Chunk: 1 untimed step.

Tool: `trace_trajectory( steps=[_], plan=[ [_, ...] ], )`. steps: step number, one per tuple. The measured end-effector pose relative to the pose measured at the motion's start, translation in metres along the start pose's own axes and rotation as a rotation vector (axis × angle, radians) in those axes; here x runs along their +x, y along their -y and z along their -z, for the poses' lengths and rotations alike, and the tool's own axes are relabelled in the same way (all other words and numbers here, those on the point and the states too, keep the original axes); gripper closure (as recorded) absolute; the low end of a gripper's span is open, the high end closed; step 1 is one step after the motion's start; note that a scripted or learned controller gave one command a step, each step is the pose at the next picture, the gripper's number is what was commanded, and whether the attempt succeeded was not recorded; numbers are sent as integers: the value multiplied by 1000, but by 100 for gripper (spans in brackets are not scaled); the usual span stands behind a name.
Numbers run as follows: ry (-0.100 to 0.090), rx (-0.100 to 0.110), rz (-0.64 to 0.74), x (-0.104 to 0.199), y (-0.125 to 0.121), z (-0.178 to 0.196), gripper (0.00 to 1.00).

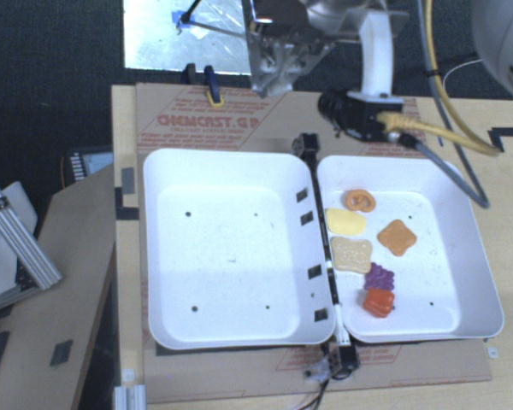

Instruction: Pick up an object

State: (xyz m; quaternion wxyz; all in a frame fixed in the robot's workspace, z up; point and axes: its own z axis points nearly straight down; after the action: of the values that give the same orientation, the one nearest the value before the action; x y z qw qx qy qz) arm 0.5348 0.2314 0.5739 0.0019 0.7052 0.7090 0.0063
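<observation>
Orange ridged pretzel, lumpy purple grapes

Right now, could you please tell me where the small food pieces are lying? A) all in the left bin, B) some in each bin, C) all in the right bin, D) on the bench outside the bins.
C: the pretzel, yellow piece, orange piece, toast, grapes and red piece all lie in the right bin.
</observation>
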Motion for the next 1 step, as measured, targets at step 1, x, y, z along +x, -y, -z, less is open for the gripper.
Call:
trace_trajectory(
  steps=[1],
  plan=[
    [-2,-2,1,0,0,11,100]
  ],
)
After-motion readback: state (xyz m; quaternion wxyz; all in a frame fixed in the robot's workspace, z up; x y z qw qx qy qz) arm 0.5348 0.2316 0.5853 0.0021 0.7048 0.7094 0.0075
